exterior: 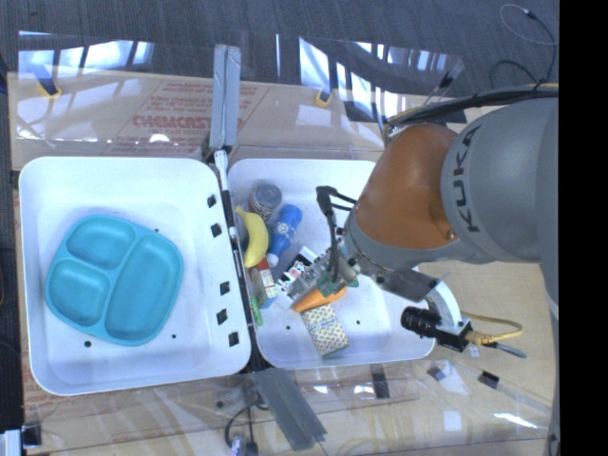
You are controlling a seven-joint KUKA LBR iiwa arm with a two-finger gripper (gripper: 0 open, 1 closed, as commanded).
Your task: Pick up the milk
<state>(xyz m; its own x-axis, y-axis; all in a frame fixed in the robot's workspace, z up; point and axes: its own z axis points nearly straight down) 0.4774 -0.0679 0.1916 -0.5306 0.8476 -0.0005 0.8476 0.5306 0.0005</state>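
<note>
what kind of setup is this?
Likely a robot lab bin-picking bench: two shallow white bins, left bin and right bin, a grey arm reaching in, and cables on the floor.

blue tray (114, 278), yellow banana (254, 237), white bins (38, 255).

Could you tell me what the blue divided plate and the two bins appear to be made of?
Blue divided plate: probably moulded plastic, with a smooth, slightly satin sheen and rounded compartments. Left bin and right bin: likely white plastic, matte, with rounded rims.

"KUKA" in dark letters runs down the grey arm (494, 174). Faint red print on the cardboard sheet (180, 112) behind the bins; illegible.
</note>
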